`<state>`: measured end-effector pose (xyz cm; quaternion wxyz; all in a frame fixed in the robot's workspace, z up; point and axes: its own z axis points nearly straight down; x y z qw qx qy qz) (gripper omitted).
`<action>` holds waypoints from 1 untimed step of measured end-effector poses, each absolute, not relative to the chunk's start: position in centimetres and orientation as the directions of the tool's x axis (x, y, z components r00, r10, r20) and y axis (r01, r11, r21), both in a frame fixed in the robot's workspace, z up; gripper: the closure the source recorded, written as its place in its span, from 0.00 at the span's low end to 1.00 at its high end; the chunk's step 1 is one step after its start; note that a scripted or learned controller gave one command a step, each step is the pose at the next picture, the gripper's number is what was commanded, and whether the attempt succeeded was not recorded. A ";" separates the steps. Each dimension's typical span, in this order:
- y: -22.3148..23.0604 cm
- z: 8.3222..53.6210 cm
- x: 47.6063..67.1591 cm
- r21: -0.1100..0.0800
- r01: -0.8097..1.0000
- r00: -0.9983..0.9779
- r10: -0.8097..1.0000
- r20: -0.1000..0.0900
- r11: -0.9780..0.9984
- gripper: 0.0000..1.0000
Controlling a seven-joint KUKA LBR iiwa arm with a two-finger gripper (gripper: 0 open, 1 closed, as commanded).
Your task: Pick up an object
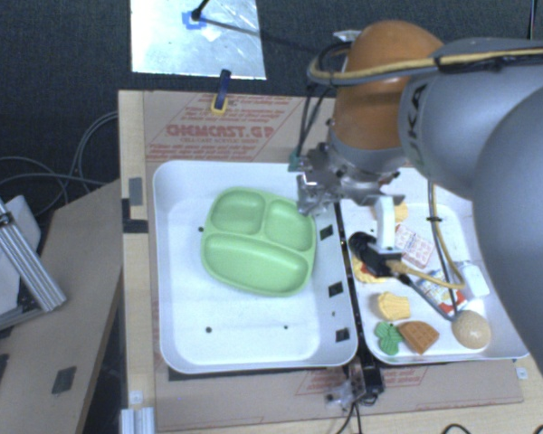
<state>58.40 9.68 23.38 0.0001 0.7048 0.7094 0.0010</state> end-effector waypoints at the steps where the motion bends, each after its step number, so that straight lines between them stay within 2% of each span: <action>1: 9.0 22.7 57.8 0.001 1.000 -0.001 1.000 0.000 0.001 1.00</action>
